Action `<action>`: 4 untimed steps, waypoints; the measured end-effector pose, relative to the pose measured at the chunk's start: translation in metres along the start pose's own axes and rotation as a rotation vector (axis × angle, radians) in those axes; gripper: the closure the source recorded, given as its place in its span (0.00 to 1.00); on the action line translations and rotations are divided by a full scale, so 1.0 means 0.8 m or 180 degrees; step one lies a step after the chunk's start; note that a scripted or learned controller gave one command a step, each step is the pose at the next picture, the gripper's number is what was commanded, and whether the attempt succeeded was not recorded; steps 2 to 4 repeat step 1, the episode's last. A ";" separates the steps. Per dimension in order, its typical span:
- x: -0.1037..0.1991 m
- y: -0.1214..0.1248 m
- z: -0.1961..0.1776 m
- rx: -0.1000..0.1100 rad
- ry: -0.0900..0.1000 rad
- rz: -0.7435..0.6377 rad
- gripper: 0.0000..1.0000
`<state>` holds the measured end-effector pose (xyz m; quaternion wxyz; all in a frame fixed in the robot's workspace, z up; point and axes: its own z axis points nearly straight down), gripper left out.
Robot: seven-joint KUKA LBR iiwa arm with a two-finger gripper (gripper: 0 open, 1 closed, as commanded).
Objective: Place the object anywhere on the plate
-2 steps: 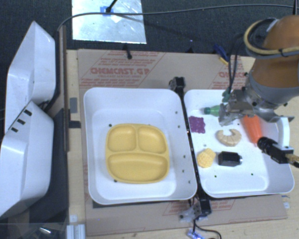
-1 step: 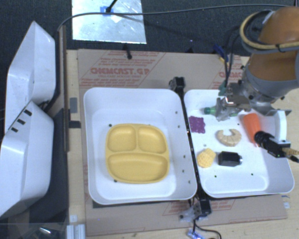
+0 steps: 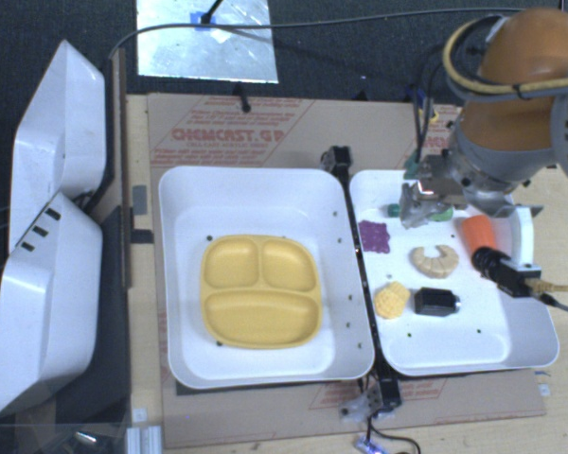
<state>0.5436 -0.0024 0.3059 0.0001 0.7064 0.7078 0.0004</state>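
Plate (image 3: pixel 261 289), yellow and split into three compartments, sits in the left bin (image 3: pixel 180 253) and carries nothing as yet; it is the target of the task. The pincer (image 3: pixel 418 206) hangs over the far edge of the right bin (image 3: pixel 540 348), and whether it is open or closed, or has hold of anything, cannot be told from this view.

Candidate objects all lie on the near side of the pincer. A green item (image 3: pixel 442 214) is just beside it and partly hidden under the wrist. A purple piece (image 3: pixel 374 236) lies slightly nearer the camera and toward the plate. A tan crescent (image 3: pixel 435 260) lies near the pincer on its camera side, with an orange cylinder (image 3: pixel 476 232) just beyond it, away from the plate. A yellow ridged piece (image 3: pixel 392 300) and a black block (image 3: pixel 436 301) lie farther off, close together.

The step in hand is judged to be selecting and grasping one object. To do it well, the pincer should descend squarely over a single piece, clear of its neighbours, and lift it well above the two adjoining bin walls before travelling. The plate lies well apart from the pincer, across that divide and nearer the camera.
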 end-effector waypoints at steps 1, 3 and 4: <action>0.000 0.073 0.041 0.0011 -0.0002 0.0004 1.00; 0.000 0.073 0.041 0.0011 -0.0002 0.0004 1.00; 0.000 0.073 0.041 0.0011 -0.0002 0.0004 1.00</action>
